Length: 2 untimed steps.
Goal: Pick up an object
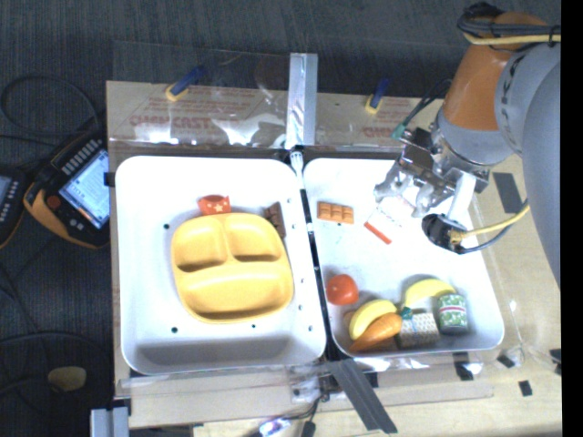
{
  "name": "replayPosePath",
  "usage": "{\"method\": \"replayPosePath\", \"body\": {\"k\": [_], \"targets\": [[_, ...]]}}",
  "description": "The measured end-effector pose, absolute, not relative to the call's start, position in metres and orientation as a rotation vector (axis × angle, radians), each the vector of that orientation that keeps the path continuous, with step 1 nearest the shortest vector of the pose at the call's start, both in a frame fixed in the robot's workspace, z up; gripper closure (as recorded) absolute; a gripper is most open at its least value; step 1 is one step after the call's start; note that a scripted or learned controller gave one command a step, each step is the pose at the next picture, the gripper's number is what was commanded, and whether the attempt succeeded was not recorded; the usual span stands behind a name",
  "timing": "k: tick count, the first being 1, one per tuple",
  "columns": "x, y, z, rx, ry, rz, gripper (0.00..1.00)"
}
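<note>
One red stick just below pincer, apart

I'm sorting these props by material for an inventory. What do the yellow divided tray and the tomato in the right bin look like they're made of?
Yellow divided tray: probably moulded plastic, judging by its uniform colour, rounded compartment walls and soft sheen. Tomato: likely a plastic or rubber toy; its red is even and smooth with a small highlight, though the view is too coarse to be sure.
</note>
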State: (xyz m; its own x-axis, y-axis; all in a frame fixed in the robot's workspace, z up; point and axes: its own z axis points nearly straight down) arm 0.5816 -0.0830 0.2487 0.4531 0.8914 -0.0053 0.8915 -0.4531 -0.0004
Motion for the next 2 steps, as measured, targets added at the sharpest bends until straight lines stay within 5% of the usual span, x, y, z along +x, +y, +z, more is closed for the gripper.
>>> {"method": "replayPosePath", "body": {"k": [1,2], "targets": [[0.525,-0.102,0.252,2.229,2.214,-0.005,1.0],[0.569,-0.094,0.273,2.087,2.346,-0.006,1.0]]}}
